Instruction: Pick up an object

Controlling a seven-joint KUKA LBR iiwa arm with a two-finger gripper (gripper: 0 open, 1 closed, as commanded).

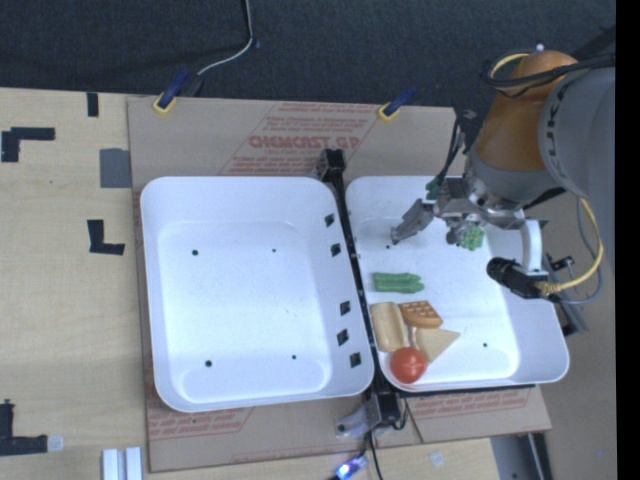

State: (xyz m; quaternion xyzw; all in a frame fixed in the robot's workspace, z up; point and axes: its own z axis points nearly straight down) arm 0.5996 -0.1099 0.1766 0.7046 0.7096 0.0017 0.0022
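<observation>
The grey two-finger gripper [412, 222] hangs over the right white bin [530, 353] near its far edge – whether it is open I cannot tell – while the long green bean-like piece [398, 283] lies crosswise just nearward, unheld.

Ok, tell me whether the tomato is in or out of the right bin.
In. The tomato lies inside the right bin, at its near edge, touching the bread pieces.
</observation>
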